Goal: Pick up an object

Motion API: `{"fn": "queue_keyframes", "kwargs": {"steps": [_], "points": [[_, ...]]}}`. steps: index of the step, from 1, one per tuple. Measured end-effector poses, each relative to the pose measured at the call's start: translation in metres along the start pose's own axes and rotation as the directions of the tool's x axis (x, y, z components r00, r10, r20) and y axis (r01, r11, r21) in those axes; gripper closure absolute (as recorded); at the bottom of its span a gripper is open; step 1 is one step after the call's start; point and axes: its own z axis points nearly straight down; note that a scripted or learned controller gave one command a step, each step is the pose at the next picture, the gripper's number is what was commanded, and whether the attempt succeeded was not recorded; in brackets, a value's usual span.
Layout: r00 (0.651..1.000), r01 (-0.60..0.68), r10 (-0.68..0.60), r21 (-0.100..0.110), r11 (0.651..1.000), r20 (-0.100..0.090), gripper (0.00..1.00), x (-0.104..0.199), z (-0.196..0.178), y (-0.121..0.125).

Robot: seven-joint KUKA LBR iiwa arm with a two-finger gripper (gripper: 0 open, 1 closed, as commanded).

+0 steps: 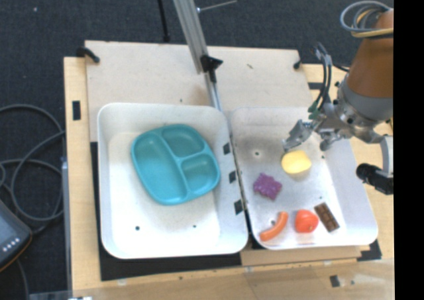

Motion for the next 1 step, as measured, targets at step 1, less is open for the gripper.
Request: {"fn": "queue_keyframes", "kwargs": {"steps": [1], "points": [[1.0, -0.001, 0.001, 0.0, 1.0, 0.0, 0.0, -0.0002, 0.0, 0.0]]}}
